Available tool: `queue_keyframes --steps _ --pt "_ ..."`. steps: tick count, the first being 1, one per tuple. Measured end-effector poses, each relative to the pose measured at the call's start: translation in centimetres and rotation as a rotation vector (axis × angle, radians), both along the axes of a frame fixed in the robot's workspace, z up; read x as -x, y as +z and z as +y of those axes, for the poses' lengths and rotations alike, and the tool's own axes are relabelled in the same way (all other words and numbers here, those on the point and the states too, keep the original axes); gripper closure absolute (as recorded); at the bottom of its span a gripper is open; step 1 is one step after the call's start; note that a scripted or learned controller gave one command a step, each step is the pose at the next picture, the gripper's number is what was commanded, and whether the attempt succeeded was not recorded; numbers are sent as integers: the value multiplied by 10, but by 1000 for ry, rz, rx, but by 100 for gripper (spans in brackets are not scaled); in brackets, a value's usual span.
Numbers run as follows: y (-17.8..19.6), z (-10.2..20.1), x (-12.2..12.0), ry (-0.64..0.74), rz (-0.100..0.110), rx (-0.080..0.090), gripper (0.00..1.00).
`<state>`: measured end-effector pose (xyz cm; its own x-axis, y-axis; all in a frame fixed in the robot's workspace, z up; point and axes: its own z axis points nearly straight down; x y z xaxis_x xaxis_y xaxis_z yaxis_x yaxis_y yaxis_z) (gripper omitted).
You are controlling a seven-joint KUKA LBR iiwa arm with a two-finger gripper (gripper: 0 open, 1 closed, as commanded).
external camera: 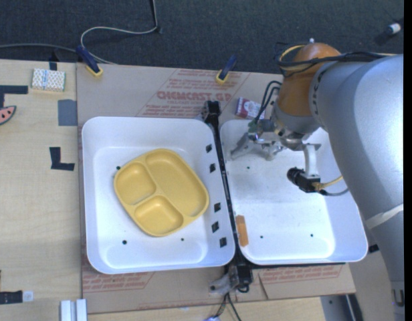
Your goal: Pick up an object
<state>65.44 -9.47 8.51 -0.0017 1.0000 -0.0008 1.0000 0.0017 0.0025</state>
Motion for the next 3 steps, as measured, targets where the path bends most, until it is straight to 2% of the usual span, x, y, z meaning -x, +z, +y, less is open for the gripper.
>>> queue_keyframes --steps 1,2,3 --pt "10 0 0 1 1 1 100" --pt "10 0 0 1 2 2 0" --pt "19 0 0 2 3 1 100"
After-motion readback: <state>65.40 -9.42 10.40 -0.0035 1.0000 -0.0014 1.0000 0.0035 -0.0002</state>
